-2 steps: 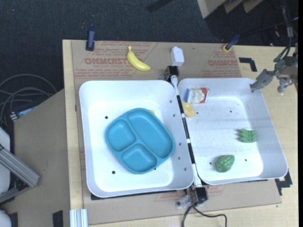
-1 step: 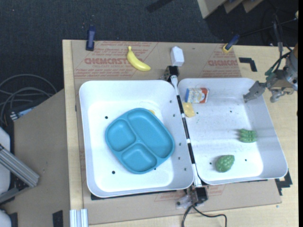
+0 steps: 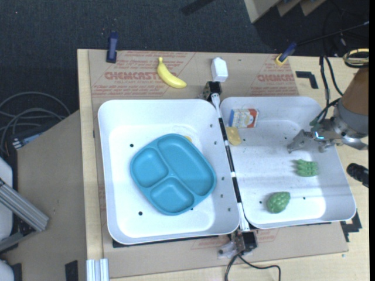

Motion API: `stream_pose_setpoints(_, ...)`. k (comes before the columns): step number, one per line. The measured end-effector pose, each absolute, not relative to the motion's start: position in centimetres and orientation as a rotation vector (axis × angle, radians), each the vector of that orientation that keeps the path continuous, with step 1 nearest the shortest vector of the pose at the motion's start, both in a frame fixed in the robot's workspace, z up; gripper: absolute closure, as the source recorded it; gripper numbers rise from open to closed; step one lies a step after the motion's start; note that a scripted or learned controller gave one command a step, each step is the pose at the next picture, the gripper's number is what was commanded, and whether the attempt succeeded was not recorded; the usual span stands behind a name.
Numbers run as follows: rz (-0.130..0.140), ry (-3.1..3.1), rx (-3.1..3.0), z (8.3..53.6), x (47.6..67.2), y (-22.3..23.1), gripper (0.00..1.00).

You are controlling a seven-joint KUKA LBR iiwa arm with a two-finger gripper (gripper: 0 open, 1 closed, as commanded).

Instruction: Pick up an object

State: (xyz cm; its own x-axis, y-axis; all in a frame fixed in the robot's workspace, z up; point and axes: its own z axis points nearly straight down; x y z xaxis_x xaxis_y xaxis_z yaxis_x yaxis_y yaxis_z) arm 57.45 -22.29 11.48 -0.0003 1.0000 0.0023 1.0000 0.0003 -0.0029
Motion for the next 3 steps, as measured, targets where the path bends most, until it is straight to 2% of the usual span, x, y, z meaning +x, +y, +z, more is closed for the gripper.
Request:
stream_pose_setpoints(1, -0.007, -2.219, -2.210, 8.4, 53.1, -21.9, 0.00)
stream_pose_setpoints(2, -0.003, -2.222, -2.220, 9.5, 53.1, -22.2, 1.00)
stream_pose_setpoints(3, -0.003, -2.224, -2.220, 8.5, 58.2, -15.1, 1.00)
